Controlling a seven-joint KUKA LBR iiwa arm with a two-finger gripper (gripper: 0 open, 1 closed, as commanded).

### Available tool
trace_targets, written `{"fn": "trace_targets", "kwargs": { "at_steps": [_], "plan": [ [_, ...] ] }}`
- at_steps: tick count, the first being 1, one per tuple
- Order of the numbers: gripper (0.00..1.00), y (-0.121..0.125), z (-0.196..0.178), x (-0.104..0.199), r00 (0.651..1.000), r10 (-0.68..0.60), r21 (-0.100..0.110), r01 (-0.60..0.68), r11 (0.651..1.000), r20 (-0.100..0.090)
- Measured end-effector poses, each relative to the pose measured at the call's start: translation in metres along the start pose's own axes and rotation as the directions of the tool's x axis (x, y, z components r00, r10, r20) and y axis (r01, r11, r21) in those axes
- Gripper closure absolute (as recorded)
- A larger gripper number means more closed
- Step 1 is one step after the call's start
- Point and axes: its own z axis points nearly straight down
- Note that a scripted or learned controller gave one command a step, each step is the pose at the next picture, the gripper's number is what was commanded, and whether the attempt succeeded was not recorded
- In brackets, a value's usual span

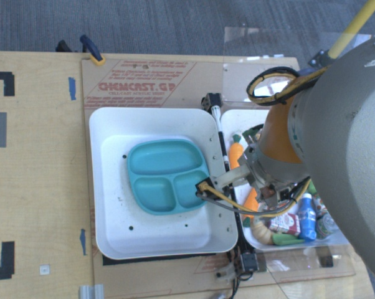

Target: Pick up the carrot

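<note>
Nearest, in the right bin (271, 245): one white-and-red packet (281, 223), one blue bottle (306, 215), crowded at the front wall. Above them, pincer (266, 195) low over the clutter, wrist masking its tips; grip state cannot be told. Carrot (237, 152) just beyond, against the bin's left wall; second orange piece (251, 200) by the wrist. Left bin (106, 167): one teal divided plate (166, 174), flat, centred. Two bins on the surface (38, 167).

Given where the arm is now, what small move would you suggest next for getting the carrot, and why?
Probably a small retreat upward, then re-aim. The arm covers most of the right bin, and the carrot peeks out at its left edge, by the divider next to the teal plate, so the gripper's alignment can't be judged.
</note>
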Motion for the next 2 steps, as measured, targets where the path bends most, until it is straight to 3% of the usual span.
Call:
{"fn": "trace_targets", "kwargs": {
  "at_steps": [1,2],
  "plan": [
    [0.0,-0.01,0.03,0.032,0.998,0.031,-0.032,-0.033,0.999,-0.058],
    [1.0,-0.005,0.016,0.032,0.998,0.026,-0.038,-0.029,0.999,-0.059]
  ]
}}
